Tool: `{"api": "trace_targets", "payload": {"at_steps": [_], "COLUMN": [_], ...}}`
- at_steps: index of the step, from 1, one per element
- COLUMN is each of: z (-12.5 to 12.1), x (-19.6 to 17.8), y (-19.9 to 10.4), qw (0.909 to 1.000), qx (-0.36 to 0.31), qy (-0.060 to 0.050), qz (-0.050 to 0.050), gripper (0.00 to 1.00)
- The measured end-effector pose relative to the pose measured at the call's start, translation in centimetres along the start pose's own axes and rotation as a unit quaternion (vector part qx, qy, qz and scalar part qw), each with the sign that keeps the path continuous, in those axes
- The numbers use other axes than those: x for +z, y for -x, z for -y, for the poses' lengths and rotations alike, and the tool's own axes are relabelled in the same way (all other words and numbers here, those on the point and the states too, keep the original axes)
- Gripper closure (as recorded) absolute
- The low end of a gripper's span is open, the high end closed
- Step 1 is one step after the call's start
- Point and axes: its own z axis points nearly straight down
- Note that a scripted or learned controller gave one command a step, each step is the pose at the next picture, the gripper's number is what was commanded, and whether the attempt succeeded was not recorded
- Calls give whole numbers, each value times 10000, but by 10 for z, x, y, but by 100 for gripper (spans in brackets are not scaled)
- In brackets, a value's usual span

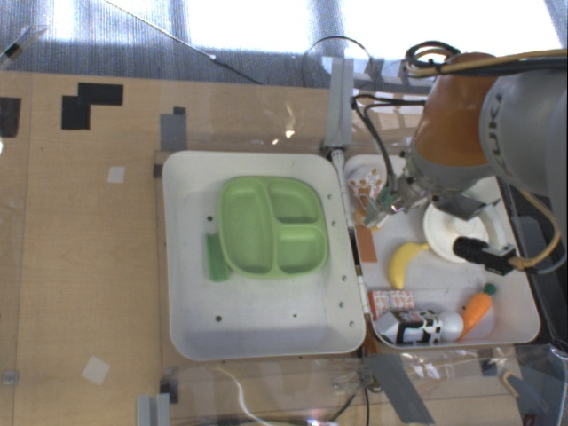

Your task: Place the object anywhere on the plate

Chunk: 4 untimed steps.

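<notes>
A green divided plate (271,226) lies in the left bin (191,318), with a small green block (216,256) against its left side. The right bin (524,322) holds a yellow banana (405,263), an orange carrot (477,312), a black-and-white cow toy (417,328), a red-and-white packet (390,301), an orange piece (366,248) and a patterned white cup (365,183). My gripper (385,204) hangs low over the upper left of the right bin, between the cup and the banana. The wrist hides what lies under it.
A white round dish (448,229) sits in the right bin under the arm. The raised divider (348,238) between the bins runs just left of the gripper. Cables (377,140) loop above the right bin. The bulky orange and grey arm (470,127) covers the bin's upper right.
</notes>
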Motion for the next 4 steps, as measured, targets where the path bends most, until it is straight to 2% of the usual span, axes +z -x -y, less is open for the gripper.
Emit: {"api": "trace_targets", "payload": {"at_steps": [1,2,3,4], "z": [-76,-104,-58,-37], "x": [-75,-217,-151,-38], "y": [-55,-15,-78,-119], "qw": [9916,9685,9728,9210], "qx": [-1295,-2488,-2317,-3895], "qy": [23,55,-3,-6], "qz": [0,39,-17,-22], "gripper": [100,100,100,100]}}
